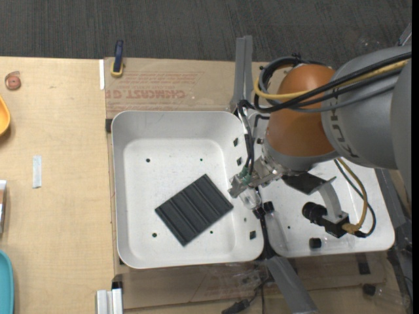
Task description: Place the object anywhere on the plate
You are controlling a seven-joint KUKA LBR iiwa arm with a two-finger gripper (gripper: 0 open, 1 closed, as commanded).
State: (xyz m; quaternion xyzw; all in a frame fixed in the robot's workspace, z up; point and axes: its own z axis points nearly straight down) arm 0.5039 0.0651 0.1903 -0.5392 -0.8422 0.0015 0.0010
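Grey robot arm (366, 103) with a rounded orange band (298, 113); black and yellow cables (288, 90) loop at its eleven o'clock.

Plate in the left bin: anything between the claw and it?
Nothing visible. The dark ribbed plate lies flat on the left bin floor, and the claw sits just off the plate's right corner, near the wall shared by the two bins. The bin floor between them is bare.

One fixed camera looks down at a slant on both white bins (124, 175), the arm (366, 110) entering from the right.
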